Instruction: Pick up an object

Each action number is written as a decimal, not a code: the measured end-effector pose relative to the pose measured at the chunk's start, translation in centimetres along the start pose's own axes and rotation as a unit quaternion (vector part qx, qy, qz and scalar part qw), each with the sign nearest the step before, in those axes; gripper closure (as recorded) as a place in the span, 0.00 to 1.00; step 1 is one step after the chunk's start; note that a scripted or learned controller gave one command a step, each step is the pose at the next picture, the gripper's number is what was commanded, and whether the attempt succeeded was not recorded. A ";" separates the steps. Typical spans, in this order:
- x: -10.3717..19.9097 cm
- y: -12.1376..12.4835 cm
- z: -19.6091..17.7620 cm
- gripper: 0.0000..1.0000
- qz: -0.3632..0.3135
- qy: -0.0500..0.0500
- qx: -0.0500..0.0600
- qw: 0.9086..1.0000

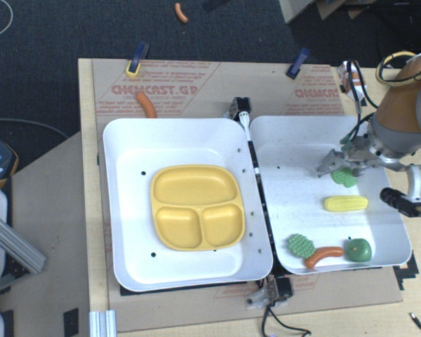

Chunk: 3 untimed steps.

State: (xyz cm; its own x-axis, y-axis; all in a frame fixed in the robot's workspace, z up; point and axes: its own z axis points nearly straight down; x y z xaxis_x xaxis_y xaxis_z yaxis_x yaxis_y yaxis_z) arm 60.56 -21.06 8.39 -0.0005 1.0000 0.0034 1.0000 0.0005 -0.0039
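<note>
My gripper (342,164) is low in the right bin (288,139), near its far right side, with the orange-banded arm (401,107) behind it. A small green leafy toy (344,179) lies right at the gripper's front edge; whether it is gripped cannot be made out. A yellow corn cob (346,203) lies just in front of that. Along the bin's near edge sit a green bumpy piece (301,244), an orange sausage (324,255) and a round green fruit (358,250).
The left bin (126,188) holds a yellow divided plate (196,206). An orange sausage (146,104) lies on the cardboard behind the left bin, and another (181,12) on the dark floor. Blue clamps (137,58) (297,63) grip the board's far edge.
</note>
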 end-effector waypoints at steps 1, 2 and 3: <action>0.0 0.1 -1.2 1.00 0.000 -0.001 -0.002 1.000; 0.1 -0.5 -7.3 1.00 0.000 -0.003 -0.005 1.000; 0.0 0.4 -13.5 1.00 0.000 -0.004 -0.006 1.000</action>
State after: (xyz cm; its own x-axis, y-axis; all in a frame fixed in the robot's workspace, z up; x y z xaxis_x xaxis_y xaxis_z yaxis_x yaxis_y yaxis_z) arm 60.97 -21.15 21.90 -0.0013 1.0000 -0.0037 1.0000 0.0014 0.0089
